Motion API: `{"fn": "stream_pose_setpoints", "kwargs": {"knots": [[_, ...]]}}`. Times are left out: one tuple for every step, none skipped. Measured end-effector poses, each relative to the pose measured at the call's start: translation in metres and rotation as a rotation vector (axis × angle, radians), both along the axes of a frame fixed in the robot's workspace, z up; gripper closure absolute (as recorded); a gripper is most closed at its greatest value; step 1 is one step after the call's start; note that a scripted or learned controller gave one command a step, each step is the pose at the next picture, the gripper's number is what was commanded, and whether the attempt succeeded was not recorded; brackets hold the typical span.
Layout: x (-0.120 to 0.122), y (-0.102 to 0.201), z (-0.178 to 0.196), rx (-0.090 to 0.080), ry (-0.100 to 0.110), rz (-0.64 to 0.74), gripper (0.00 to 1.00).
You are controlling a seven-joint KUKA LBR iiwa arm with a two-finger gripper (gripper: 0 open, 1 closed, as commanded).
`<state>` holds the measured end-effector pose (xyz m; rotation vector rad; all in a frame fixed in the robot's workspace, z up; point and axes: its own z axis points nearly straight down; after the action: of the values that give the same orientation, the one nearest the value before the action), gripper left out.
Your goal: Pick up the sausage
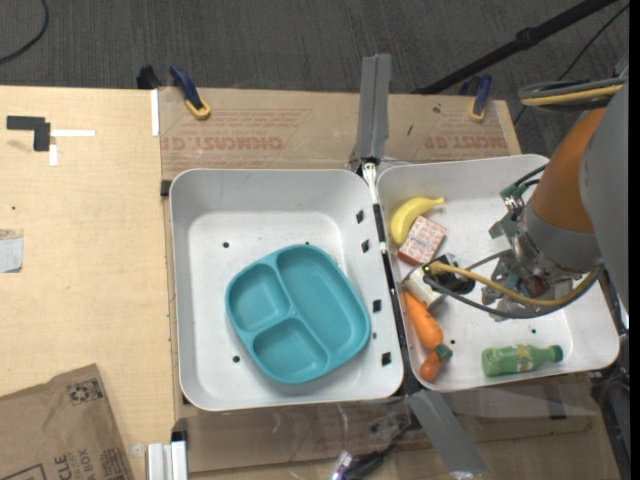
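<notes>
My end effector [522,286] hangs low over the middle of the right bin [480,180], tucked under the wrist, so I cannot tell whether it is apart or together. As best I can judge, the sausage [430,368] is the short reddish piece in the bin's near left corner. It touches the green end of the carrot [421,320], and the green bottle [520,358] lies near it. It is small in this view, so I hold that reading loosely. To do this well, I would travel toward that corner, set the grasp across the piece's short width, and come straight down so the carrot is not clamped with it. The bin wall is close there and leaves little room on that side.
</notes>
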<state>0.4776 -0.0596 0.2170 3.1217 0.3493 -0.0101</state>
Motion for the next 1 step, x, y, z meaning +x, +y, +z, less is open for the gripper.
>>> {"fn": "stream_pose_setpoints", "kwargs": {"knots": [[-0.0008, 0.012, -0.0277, 0.003, 0.002, 0.207, 0.0]]}}
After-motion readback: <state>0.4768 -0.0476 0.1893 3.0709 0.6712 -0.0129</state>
